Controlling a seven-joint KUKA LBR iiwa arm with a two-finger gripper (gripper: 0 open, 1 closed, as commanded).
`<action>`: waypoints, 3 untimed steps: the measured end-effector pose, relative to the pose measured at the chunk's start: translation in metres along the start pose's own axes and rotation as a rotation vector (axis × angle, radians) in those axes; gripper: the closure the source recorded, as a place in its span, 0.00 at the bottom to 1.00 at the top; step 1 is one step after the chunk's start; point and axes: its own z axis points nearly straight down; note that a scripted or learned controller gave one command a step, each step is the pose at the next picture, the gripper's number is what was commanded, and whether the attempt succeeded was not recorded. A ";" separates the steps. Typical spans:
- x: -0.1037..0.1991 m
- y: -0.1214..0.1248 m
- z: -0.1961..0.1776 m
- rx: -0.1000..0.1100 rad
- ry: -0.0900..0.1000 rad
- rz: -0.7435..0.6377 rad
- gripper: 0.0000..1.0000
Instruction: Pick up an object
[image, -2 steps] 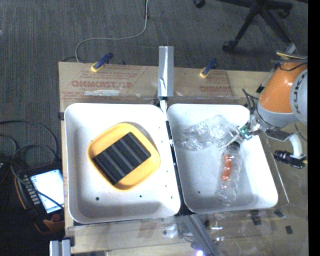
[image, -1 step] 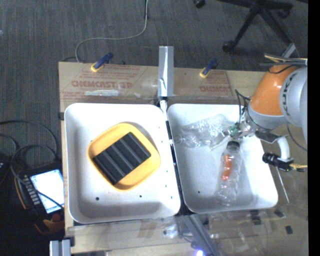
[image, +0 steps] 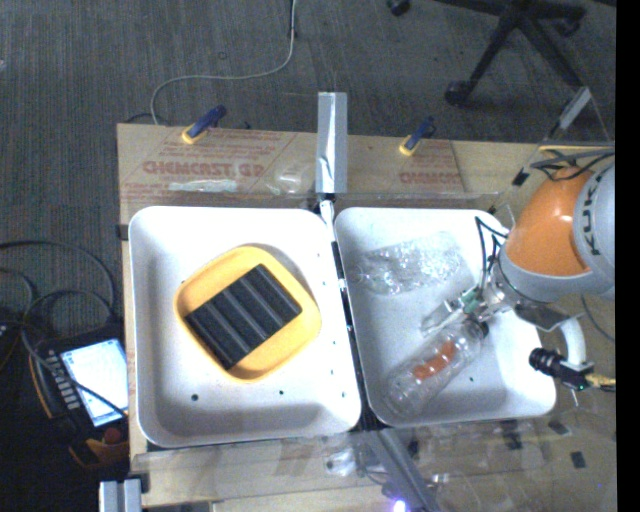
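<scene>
Gripper (image: 478, 303) low at frame right, beside clear plastic bottle with orange contents (image: 437, 364) in right white bin (image: 520, 400); grasp impossible to tell.

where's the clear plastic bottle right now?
In the camera view, the clear plastic bottle lies tilted in the right bin, toward its front, just below the crumpled clear wrapper and beside the gripper.

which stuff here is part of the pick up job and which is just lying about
Job:
- gripper, at the right bin's right edge
- clear plastic bottle in that bin
- crumpled clear plastic behind it
- yellow and black tray in the left bin

Lying about:
- two blue and yellow clamps
- tablet on the floor
</scene>
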 end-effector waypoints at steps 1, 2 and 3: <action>0.000 0.003 -0.011 -0.006 0.000 0.000 1.00; 0.093 0.062 -0.118 0.011 0.008 0.046 1.00; 0.093 0.061 -0.117 0.012 0.008 0.046 0.00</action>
